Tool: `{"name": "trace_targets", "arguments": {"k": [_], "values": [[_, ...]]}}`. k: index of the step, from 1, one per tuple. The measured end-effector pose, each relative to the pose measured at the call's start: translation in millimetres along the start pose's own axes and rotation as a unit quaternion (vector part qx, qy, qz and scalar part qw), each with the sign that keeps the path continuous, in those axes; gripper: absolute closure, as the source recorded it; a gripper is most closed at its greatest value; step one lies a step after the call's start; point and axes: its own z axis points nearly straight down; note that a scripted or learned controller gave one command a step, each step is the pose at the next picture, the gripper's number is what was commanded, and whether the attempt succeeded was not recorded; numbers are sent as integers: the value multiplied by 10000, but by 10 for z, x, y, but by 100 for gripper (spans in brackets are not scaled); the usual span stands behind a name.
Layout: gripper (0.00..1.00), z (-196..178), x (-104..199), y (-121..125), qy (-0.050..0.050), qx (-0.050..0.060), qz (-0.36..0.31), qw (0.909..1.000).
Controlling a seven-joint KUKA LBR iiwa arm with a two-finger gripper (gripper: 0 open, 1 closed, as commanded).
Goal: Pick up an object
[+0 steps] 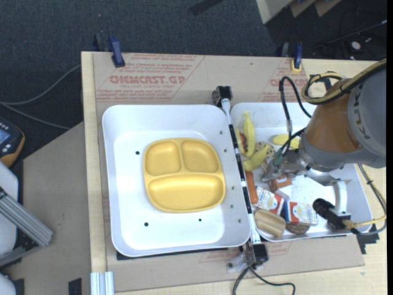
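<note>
Clutter fills the right bin [363, 192], banana [247, 141] at 11 o'clock of the gripper [279, 169], whose state I cannot tell, so I'd drop straight onto one isolated item, avoiding the packets [270, 200] at its 6 o'clock.

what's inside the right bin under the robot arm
A banana, small packets and a brown bread-like piece lie in the right bin. The arm covers the bin's middle and far side.

High slanted overhead view of both bins [116, 183]
</note>
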Motion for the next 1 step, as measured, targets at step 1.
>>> {"name": "trace_targets", "arguments": {"k": [1], "values": [[100,-940,896,353,34,-22,-57,10000]]}}
